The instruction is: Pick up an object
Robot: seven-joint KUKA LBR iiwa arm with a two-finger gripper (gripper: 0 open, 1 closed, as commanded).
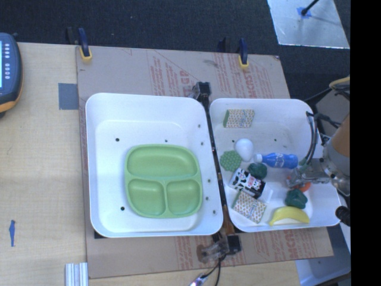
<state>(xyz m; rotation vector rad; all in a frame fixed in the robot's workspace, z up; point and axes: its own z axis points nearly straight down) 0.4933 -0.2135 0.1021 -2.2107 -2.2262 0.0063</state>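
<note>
**Gripper low at the right bin's far edge, among crowded objects**

Where the arm comes in from the right, the gripper (305,179) sits low over the right bin (274,107), near its right wall, and its metal parts blur into the clutter below, so I cannot tell how its fingers stand or whether anything lies between them. Just beside it, toward the bin's front, is a dark green lumpy object (296,198) with a small orange-red bit showing at its upper edge. A yellow banana (290,216), smooth and curved, lies in front of that, close to the front rim. Left of the gripper a blue bottle (278,159) lies on its side, its white cap pointing at a white egg-shaped ball (243,147). Below the bottle sits a dark teal rounded piece (258,170), touching a black-and-white cow-patterned box (248,183). A patterned flat packet (249,207) lies in front of the box, and a round green textured disc (230,160) rests by the left wall. A second patterned packet (239,118) lies apart near the back rim, with bare white floor to its right.

The left bin (101,159) holds a pale green plastic tray (162,180) with three rounded compartments, set near the middle with open white floor around it. Both bins stand on a cardboard sheet (149,64) held by blue-and-yellow clamps (84,45).
</note>
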